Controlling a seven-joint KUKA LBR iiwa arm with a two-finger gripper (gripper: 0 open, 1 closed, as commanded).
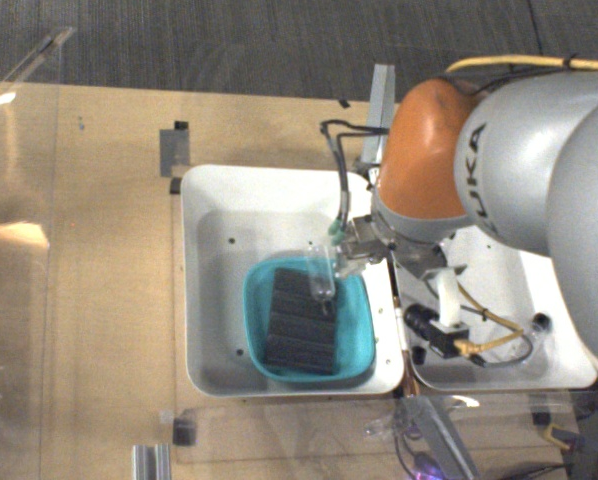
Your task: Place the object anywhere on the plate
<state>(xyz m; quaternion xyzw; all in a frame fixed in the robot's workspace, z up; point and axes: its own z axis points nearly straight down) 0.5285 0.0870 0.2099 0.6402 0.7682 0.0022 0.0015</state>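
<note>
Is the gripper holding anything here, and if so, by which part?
It cannot be told: the gripper sits at the top edge of the dark ribbed block lying on the teal plate.

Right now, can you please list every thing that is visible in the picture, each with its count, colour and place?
bins: two, white, side by side on the bench; the left one holds the plate, the right one lies mostly under the arm.
plate: one, teal, in the lower right part of the left bin.
object: one, black and ribbed, lying on the plate.
bench: one, light wood colour, under the bins.
floor: dark grey carpet, along the top of the view.
cables: a few, black and yellow, over the right bin.
arm: one, grey with an orange band, reaching in from the right.
end effector: one, translucent fingers, over the plate's upper edge beside the object.
</note>
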